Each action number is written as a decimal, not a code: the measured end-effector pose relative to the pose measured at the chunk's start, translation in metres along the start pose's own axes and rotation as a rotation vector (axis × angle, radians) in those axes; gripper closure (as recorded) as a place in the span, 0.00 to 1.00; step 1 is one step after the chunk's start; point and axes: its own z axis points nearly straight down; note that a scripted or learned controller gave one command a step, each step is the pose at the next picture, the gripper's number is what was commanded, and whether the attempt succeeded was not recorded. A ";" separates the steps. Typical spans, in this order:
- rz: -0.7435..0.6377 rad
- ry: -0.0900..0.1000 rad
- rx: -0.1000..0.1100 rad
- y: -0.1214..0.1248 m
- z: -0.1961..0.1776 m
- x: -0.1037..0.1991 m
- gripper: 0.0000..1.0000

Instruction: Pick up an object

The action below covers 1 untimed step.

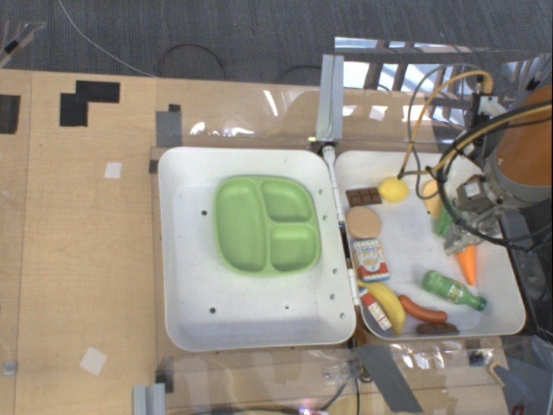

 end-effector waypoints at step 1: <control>-0.342 0.000 -0.001 0.038 0.053 -0.011 1.00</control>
